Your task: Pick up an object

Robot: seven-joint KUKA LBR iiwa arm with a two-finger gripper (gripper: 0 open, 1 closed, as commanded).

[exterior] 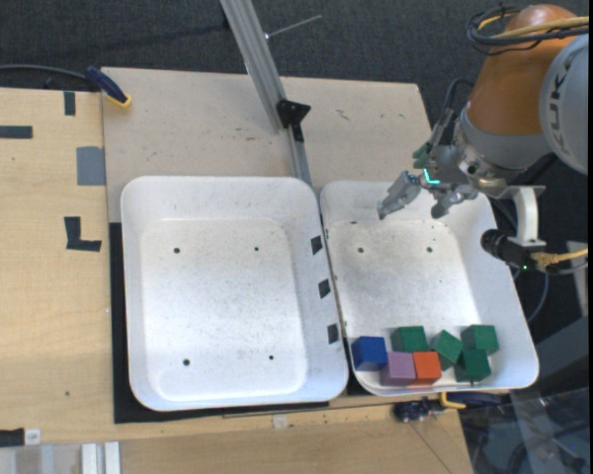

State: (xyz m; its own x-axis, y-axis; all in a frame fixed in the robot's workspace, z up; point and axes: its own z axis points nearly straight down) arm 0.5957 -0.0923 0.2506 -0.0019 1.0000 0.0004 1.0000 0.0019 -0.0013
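Observation:
Several small blocks lie clustered along the near edge of the right bin [494, 294]: a blue block [370, 352], a purple block [401, 366], an orange block [427, 365] and green blocks [409, 339] [480, 338] [472, 364]. My gripper [416, 200] hangs over the far end of the right bin, well away from the blocks. Its two grey fingers [394, 199] are spread apart with nothing between them.
The left bin [138, 265] sits beside the right one on the wooden bench. A slanted metal pole [262, 62] with a black clamp rises behind the bins. A blue and yellow tool [109, 85] lies at the bench's far left.

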